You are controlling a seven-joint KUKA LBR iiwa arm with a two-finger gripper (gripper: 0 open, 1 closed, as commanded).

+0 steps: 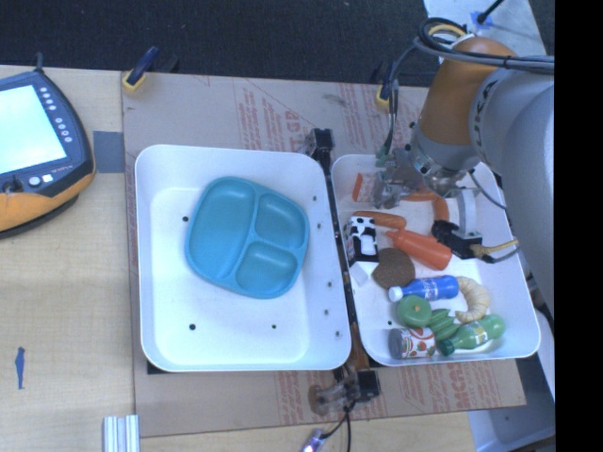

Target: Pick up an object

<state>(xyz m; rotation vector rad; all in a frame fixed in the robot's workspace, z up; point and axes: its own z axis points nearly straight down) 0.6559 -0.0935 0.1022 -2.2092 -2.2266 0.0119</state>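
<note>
Nearest the camera, along the 6 o'clock edge of the right-hand shallow white bin (524, 295), lies a crowded pile: a small printed can (411, 344), a green plastic pepper-like toy (468, 334), a green-capped blue bottle (429, 288) and a cream curved plastic piece (476, 298). All appear to be light, rigid, smooth toy items.

Toward 12 o'clock from the pile:
- a brown flat rounded piece (394, 269);
- an orange plastic carrot-shaped toy (420, 246), lying flat, its narrow end toward 9 o'clock;
- a black-and-white patterned block (363, 237) against the bin's 9 o'clock wall.

The pincer (393, 188) sits low over the 12 o'clock end of this bin, close to several thin orange sticks (361, 186). Whether its jaws stand apart or together cannot be told; nothing is seen between them.

Handling judgement: no object is yet picked. The carrot is the most accessible candidate. It is probably hollow, light and stiff, with a slick tapered surface that may slip out toward the tip. Take hold across its thick middle, jaws square to its long axis. The thin sticks offer little to grip. Items in the pile touch one another, so a grasp there risks crowding.

The left-hand shallow white bin (160, 252) holds a blue divided plastic plate (247, 237); too flat to grip except at its rim. Both bins rest on the table (66, 290).
</note>
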